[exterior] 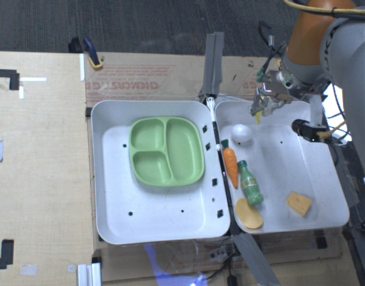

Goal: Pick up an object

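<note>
While the grey arm (343, 34) with its orange band reaches in from the right, its hand (261, 107) hangs over the far end of the right bin (325, 177), near the corner where the two bins meet. From where I stand I cannot tell whether it is spread or closed, and I see nothing held in it.

Below the hand, a little toward me, a small white rounded object (241, 134) rests on the bin floor, apart from the hand. Next along the left wall of that bin lies a carrot (231, 165), orange with a green top, stretched lengthwise beside the divider. Just beside its lower end lies a small green bottle (250, 183) on its side, cap pointing away from me. Touching or nearly touching the bottle's base, at the near left corner, sits a flat tan oval piece (249, 214). Well apart from these, toward the near right of the same bin, lies a yellow-tan wedge (299, 203) that looks like cheese or sponge.

The left bin (111, 207) holds a pale green divided plate (167, 151) with three compartments, set a little toward the far side. Both bins sit on a bench (39, 177) of pale wood, with a strip of brown cardboard (147, 79) behind them.
</note>
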You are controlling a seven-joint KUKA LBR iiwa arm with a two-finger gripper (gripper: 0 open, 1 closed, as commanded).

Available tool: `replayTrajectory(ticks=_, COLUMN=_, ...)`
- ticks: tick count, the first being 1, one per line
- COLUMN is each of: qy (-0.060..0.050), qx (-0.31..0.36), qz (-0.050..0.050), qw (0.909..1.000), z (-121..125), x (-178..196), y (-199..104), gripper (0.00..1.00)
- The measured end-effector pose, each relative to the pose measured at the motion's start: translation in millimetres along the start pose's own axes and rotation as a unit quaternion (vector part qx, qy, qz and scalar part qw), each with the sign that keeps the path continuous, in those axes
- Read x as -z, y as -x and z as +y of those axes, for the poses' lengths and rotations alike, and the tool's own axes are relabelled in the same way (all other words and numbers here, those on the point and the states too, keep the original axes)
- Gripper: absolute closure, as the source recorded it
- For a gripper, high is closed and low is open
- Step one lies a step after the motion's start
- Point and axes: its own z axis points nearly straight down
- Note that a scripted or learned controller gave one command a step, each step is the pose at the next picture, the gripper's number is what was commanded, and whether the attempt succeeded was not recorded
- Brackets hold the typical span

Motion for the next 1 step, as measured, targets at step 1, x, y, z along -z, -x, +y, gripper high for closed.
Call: replayTrajectory(ticks=1, qy=-0.001, qx=0.058, qz=0.000, qw=0.9983, z=-9.8, x=-0.6, y=-26.1, gripper=1.00)
